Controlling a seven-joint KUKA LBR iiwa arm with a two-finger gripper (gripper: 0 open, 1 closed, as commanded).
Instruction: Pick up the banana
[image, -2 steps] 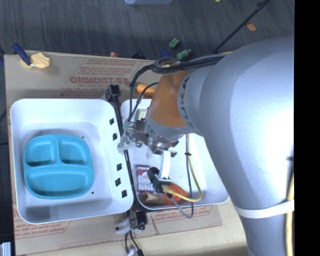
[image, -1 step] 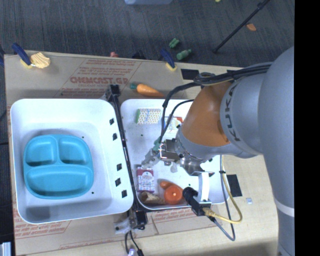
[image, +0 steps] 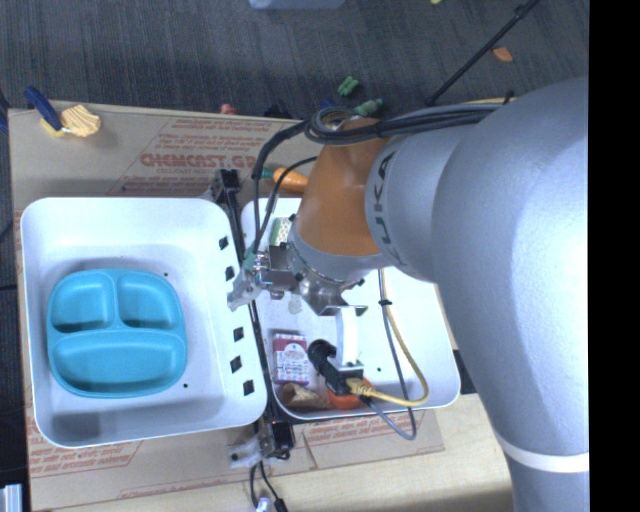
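My gripper (image: 312, 300) hangs low over the left half of the right bin (image: 440, 375), under the orange wrist band. The grey arm covers most of that bin, so much of what lies in it is hidden. Just below the gripper lies a small red and white packet (image: 291, 358). At the bin's front edge sit a brown item (image: 303, 397) and an orange item (image: 343, 402). I cannot make out a banana among the visible things.
A blue divided plate (image: 117, 332) lies in the left bin (image: 60, 225). An orange object (image: 291, 181) pokes out behind the wrist at the right bin's far edge. A yellow and blue item (image: 72, 120) lies on the cardboard at the far left.
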